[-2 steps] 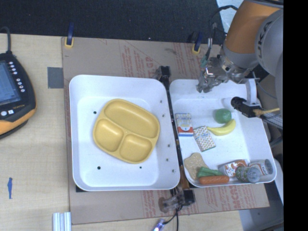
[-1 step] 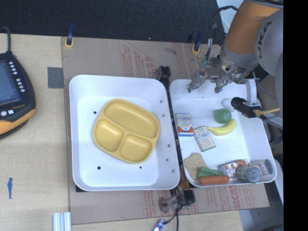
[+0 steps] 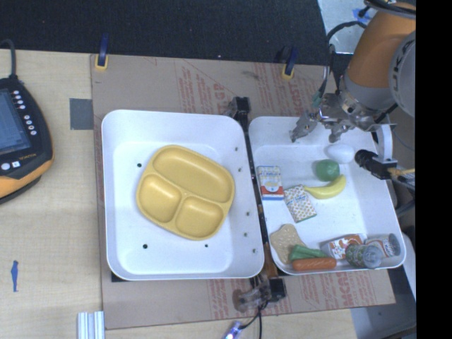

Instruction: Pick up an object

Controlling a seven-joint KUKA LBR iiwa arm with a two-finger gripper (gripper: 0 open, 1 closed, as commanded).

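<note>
My gripper (image 3: 320,127) hangs over the far edge of the right bin (image 3: 378,196). Its fingers (image 3: 302,129) are spread open with nothing between them. Just in front of it lies a white lump (image 3: 340,152). Nearer the camera sit a green ball (image 3: 326,168) and a yellow banana (image 3: 328,188). A small carton (image 3: 270,180) and a patterned packet (image 3: 300,203) lie toward the bin's left side. Along the near edge are a bread slice (image 3: 283,238), a green vegetable (image 3: 305,251), a carrot (image 3: 313,264) and a tipped can (image 3: 360,250).
The left bin (image 3: 120,189) holds a yellow divided plate (image 3: 185,200). A black and orange teach pendant (image 3: 18,136) rests on the bench at far left. Clamps (image 3: 242,107) join the bins at the far and near ends.
</note>
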